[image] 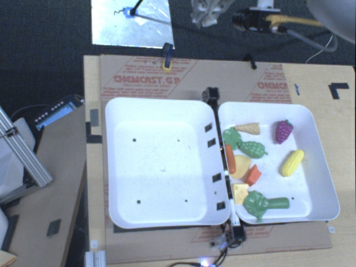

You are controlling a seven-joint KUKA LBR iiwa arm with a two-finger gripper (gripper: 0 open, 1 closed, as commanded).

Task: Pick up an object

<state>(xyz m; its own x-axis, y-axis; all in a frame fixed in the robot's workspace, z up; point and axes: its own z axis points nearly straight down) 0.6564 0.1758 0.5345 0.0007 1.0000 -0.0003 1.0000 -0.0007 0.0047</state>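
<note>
My gripper (207,10) hangs high at the top of the camera view, above the dark floor behind the bench and far from both bins. The right bin (324,171) holds several toy foods: a purple grape bunch (283,130), a yellow corn cob (292,162), a green broccoli (265,203), a green bumpy piece (252,148), an orange carrot (230,156), a tan wedge (248,128), a red-orange piece (253,174) and a yellow cheese block (240,193). They cluster toward the bin's left side. The left bin (161,166) lies beside it.
Black clips (214,143) run along the seam between the bins. A yellow clamp (167,57) sits at the bench's back edge, with a shiny metal sheet (132,13) behind it. A yellow cable (289,21) trails at top right. An aluminium frame (22,154) stands at left.
</note>
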